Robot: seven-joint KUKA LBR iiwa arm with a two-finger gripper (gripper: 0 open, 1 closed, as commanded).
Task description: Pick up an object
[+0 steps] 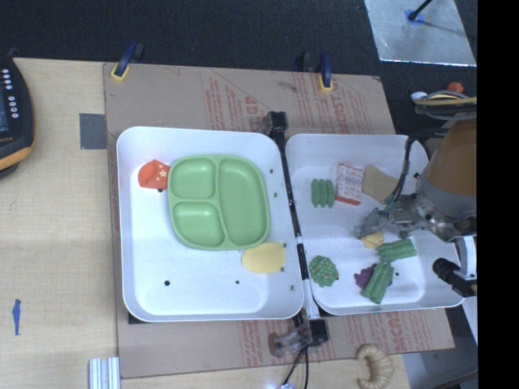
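My gripper (371,227) reaches in from the right and sits low in the right bin (349,302), its tips right at a small yellow piece (373,239). Whether anything sits between the fingers is unclear. Around it lie a green ridged toy (323,192), a red-and-white card (349,184), a tan block (378,183), a green bumpy ball (323,271), a purple grape cluster (364,277) and green stalk-like toys (388,266). The left bin (146,286) holds a green divided plate (219,202), a red toy with a star (153,174) and a yellow lemon-like toy (264,258).
The bins rest on a cardboard sheet (243,96) held by clamps at the far edge. A black and orange pendant (12,116) lies at the left, and a tan curled toy (375,365) lies outside the bins at the front.
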